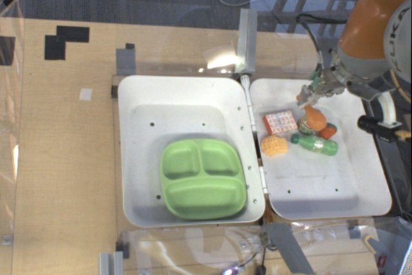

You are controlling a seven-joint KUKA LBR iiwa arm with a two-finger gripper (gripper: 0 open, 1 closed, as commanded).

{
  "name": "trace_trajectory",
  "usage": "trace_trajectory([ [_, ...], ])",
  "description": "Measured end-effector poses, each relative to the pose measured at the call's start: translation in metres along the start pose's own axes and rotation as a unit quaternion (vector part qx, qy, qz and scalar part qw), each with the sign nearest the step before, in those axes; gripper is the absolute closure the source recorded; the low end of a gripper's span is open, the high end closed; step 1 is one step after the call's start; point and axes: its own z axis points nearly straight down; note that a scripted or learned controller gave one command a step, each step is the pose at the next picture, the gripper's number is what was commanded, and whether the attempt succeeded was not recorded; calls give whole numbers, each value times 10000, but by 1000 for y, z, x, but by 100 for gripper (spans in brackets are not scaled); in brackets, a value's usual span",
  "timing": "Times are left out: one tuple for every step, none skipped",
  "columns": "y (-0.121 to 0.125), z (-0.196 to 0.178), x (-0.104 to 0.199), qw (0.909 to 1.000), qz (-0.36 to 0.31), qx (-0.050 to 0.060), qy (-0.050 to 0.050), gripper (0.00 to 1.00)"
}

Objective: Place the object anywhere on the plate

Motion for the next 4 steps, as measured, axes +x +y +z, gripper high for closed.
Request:
trace_trajectory([
  [-34,-14,92,9998,-201,-3,15,100],
  [-32,-40,159,9855,-1695,-10,16,100],
  [-54,-13,257,9853,-1711,3,22,100],
  [-54,-14,256,9854,-1705,2,22,0],
])
